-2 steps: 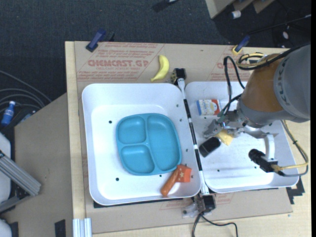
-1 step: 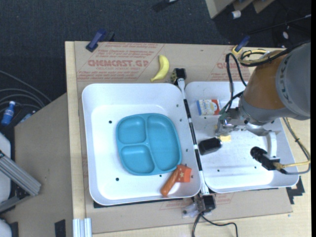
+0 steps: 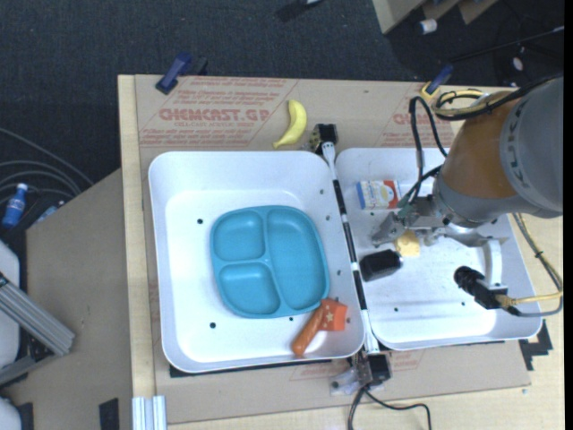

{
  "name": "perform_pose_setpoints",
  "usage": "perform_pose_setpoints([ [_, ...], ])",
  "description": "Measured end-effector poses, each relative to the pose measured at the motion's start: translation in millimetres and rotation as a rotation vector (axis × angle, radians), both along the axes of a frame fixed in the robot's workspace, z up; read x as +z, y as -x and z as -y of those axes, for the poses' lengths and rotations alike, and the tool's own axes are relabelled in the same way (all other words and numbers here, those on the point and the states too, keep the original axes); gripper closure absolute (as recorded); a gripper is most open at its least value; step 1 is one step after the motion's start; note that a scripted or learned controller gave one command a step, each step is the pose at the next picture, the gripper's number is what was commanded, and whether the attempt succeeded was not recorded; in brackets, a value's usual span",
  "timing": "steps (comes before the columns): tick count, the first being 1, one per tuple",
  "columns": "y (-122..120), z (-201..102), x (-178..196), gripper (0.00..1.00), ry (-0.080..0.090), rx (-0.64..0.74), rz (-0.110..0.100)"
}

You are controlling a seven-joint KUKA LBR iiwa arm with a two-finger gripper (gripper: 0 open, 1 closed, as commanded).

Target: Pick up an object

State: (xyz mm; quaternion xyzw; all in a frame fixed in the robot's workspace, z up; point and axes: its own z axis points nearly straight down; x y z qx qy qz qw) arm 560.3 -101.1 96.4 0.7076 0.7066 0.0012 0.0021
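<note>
Reaching across the right bin (image 3: 501, 325), the arm (image 3: 501, 164) positioned its claw (image 3: 403, 227) above a yellow object (image 3: 409, 245) near the bin's left wall; claw state could not be determined. A black object (image 3: 379, 262) lay just beside, probably complicating the approach.

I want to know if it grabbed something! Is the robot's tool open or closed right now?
Tool: cannot be told. It sits low in the right white bin, beside a small pale yellow block.

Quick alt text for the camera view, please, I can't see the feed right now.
The gripper is low in the right bin, over a small yellow object beside a black object. The left bin holds a blue divided plate and an orange carrot toy.
</note>
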Motion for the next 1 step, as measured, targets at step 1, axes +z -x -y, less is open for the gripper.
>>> perform_pose_setpoints([
  [1, -0.4, -0.2, 9.9, 1.00, 0.000, -0.001, 0.001],
])
